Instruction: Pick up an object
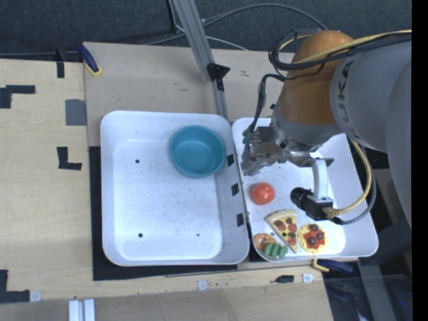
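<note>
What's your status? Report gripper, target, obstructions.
Gripper low over right bin, finger state unclear. Red ball just below it, not held. Pizza slice and toy food near front; blue bowl in left bin.

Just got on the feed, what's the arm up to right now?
The grey arm's end effector hangs over the right white bin, close above a small red round object, with nothing visibly held. Toy pizza slices and a small orange and green piece lie at that bin's near edge. A blue plastic bowl sits in the left white bin.
</note>
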Action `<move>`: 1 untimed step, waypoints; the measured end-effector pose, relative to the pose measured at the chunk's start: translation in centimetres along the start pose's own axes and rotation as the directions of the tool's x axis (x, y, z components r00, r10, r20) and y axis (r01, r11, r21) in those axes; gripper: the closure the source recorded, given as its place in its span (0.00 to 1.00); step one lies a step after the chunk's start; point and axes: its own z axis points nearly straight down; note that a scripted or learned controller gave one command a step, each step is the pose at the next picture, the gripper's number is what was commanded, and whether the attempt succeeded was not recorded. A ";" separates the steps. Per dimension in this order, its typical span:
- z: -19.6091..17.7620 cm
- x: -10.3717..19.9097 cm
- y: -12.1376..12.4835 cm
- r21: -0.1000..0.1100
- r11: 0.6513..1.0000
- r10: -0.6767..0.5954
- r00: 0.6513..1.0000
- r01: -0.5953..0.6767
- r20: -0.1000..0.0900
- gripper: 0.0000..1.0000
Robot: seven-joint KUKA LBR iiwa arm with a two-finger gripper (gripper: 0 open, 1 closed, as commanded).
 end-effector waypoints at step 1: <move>0.9 4.2 2.1 0.000 1.000 0.000 1.000 0.000 0.000 1.00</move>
